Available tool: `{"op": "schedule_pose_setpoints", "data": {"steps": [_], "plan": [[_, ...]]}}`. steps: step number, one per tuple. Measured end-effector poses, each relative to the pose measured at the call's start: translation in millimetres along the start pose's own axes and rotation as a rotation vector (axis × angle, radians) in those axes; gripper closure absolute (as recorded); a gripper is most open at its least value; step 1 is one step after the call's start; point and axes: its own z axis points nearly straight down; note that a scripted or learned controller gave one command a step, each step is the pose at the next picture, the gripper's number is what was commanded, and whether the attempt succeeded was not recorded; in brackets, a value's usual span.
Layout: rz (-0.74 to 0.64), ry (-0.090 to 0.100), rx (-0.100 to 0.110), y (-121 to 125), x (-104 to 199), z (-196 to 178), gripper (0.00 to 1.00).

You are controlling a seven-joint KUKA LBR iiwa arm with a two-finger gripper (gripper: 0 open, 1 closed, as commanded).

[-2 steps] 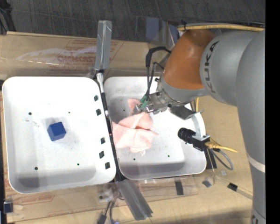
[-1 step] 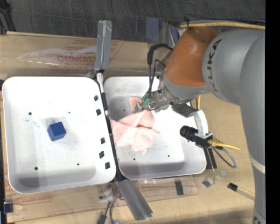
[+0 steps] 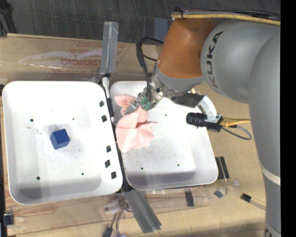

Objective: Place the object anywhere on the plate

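Pink cloth (image 3: 133, 127) lies crumpled in the right bin (image 3: 187, 157), against its left wall at about 9 o'clock. Its upper end rises to the pincer (image 3: 145, 103), whose fingers pinch the fabric. At 9 o'clock, the left bin (image 3: 19, 132) holds a blue cube (image 3: 59, 138).

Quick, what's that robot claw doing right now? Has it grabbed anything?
Gripper: down on the crumpled pink cloth in the right white bin; whether it is open, closed or holding the cloth cannot be told.
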Motion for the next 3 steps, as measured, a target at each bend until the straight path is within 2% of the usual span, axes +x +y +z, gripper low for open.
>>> {"op": "schedule_pose_setpoints", "data": {"steps": [2, 3], "plan": [[-0.810, -0.001, -0.001, 101.1, 38.9, 2.4, 1.00], [-0.810, -0.002, -0.001, 101.1, 38.6, 1.9, 0.00]]}}
